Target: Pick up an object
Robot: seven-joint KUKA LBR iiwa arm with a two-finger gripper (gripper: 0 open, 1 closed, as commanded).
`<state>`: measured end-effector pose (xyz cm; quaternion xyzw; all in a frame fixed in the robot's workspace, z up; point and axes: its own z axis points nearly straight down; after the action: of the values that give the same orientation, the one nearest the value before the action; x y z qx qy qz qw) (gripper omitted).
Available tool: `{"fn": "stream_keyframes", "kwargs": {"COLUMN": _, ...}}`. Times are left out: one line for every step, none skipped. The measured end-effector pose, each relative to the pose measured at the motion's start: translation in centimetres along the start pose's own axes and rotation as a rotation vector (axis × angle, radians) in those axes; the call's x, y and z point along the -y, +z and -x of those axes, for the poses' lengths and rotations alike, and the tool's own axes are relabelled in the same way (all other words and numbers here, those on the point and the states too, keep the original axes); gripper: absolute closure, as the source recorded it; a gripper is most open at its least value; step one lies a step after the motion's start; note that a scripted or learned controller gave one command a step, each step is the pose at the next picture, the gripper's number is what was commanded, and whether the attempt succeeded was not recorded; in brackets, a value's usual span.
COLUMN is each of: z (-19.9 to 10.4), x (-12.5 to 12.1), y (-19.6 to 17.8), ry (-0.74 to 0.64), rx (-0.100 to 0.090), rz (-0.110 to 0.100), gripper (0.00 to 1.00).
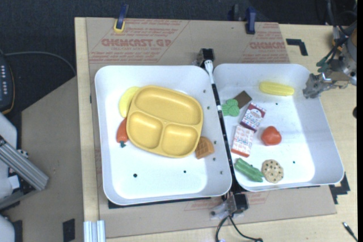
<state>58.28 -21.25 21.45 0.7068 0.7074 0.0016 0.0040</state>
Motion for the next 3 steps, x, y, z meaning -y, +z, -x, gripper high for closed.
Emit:
{"fn": "stream_keyframes", "kwargs": {"z": 0.0, "x": -0.1, "y": -1.2, "ry": 0.000, "rx": -0.001, "rz": -0.004, "gripper": 1.00}}
{"fn": "stream_keyframes", "kwargs": {"z": -5.4, "x": 0.0, "y": -1.4, "ry": -0.005, "rx": -0.006, "rz": -0.009, "gripper": 1.00}}
{"fn": "stream_keyframes", "kwargs": {"z": -10.3, "x": -1.7, "y": -2.1, "ry": -0.006, "rx": -0.004, "rz": -0.005, "gripper": 1.00}}
